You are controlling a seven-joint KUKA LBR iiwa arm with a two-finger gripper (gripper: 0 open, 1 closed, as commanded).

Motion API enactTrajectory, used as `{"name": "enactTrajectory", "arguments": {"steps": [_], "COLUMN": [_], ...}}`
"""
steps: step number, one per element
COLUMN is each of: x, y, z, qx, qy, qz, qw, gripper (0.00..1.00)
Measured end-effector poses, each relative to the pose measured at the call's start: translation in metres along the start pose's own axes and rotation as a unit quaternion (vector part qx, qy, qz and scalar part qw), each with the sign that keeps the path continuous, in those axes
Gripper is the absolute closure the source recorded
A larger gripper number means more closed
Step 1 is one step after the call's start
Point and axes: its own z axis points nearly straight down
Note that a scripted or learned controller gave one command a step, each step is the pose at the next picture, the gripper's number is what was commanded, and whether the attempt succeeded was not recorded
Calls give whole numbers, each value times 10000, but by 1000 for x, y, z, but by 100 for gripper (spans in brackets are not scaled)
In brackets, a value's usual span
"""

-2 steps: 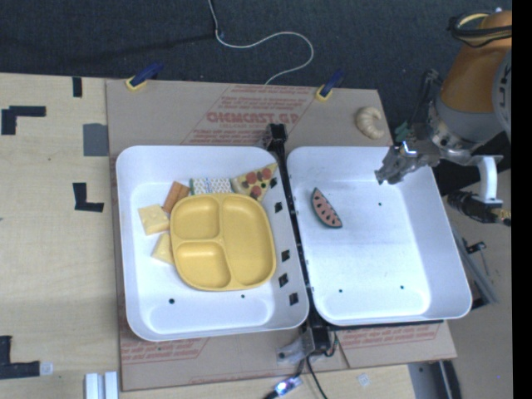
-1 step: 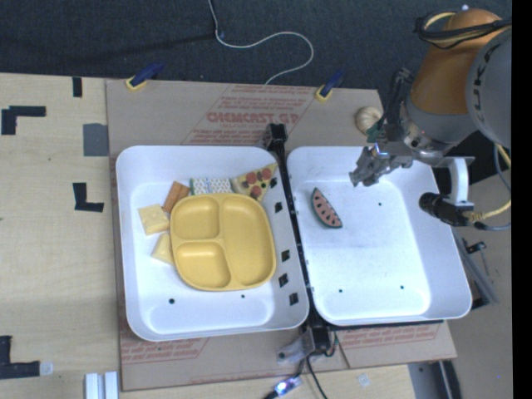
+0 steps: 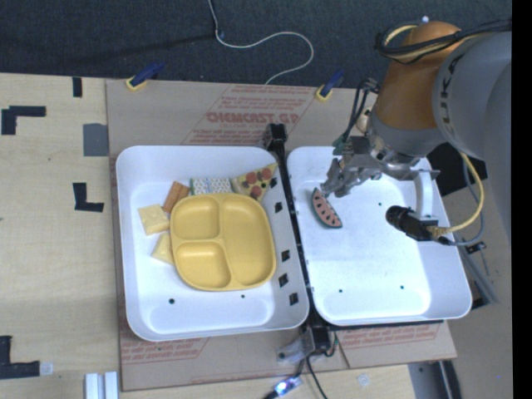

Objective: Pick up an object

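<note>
The watermelon slice (image 3: 327,208) lies flat on the floor of the right bin (image 3: 391,302), just below and to the left of the hand (image 3: 339,183), which hangs over the bin's upper left part. The tips look close to the slice's upper end, though whether they touch it cannot be made out. Whether the hand is open or closed cannot be told either, since the wrist hides most of it.

The slice looks like a small toy of moulded plastic: light, stiff and probably smooth, so it should not crush but may slip or skid away on the bin floor. It is thin and lies low, which leaves little to take hold of. The best hold is likely across its narrow width near the middle, one side on the green rind and the other on the red edge, with the tips brought right down to the floor.

That slice is the one loose thing in the right bin. The left bin (image 3: 137,223), well off to the hand's left past the divider, holds a yellow divided plate (image 3: 223,241) in its middle, with nothing in its compartments. Pale yellow blocks (image 3: 155,220) lie against the plate's left side, an orange-brown piece (image 3: 174,194) just above them, and a pizza-like slice (image 3: 256,179) sits at the plate's far edge.
</note>
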Motion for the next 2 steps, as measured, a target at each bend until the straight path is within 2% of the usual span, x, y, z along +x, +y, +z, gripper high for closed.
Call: {"name": "enactTrajectory", "arguments": {"steps": [1, 2], "x": [46, 79], "y": [-15, -34], "z": [-11, -7], "qx": [-4, 4], "qy": [8, 1], "qz": [-12, -2], "qw": [10000, 10000], "gripper": [100, 100]}}
